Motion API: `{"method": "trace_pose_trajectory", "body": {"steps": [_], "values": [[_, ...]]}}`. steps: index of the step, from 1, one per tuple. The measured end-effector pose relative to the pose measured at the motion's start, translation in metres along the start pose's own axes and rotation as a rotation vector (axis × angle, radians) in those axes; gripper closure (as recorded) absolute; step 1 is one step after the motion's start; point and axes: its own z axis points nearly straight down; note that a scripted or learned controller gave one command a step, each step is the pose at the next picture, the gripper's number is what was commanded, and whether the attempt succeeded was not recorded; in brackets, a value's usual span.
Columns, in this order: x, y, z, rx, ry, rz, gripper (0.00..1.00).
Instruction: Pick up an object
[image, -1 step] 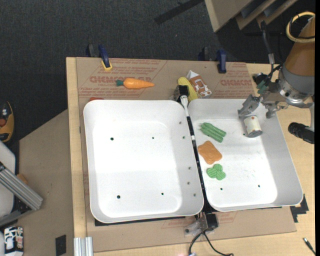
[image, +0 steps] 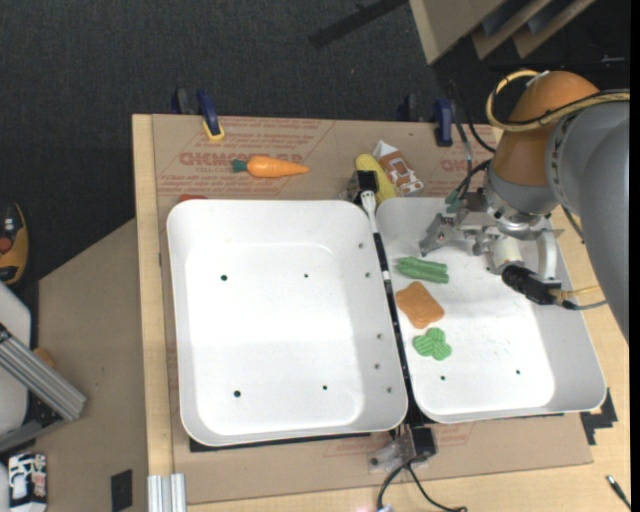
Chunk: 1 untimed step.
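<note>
Near edge first: 2 shallow white bins side by side on the bench, left bin (image: 270, 320) w/ bare floor, right bin (image: 500, 350) holding the pickables. 3 items in the right bin, all along its left side: a green ruffled piece (image: 433, 346) nearest, an orange flat piece (image: 419, 303) just behind it, then a green pod-like piece (image: 423, 269) further back. They sit close together but apart, none stacked, so each looks graspable from above; prob. scattered that way for pick tries.

Further back, the gripper (image: 440, 232) hangs low over the right bin's rear left area, just behind the green pod-like piece. Nothing visible between its fingers; whether they're spread or closed, can't tell at this res. Arm reaches in from the right, orange band above the wrist, so it works this bin most easily. Pick not yet done, judging by all 3 items lying on the floor.

Farthest, outside the bins on the board: 1 toy carrot (image: 272, 168), 1 yellow item (image: 372, 172) beside 1 small brown-white pack (image: 402, 175). Out of play, likely.
</note>
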Motion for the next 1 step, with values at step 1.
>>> {"method": "trace_pose_trajectory", "body": {"steps": [1], "values": [[0.0393, 0.0085, 0.0035, -0.003, -0.001, 0.000, 0.00]]}}
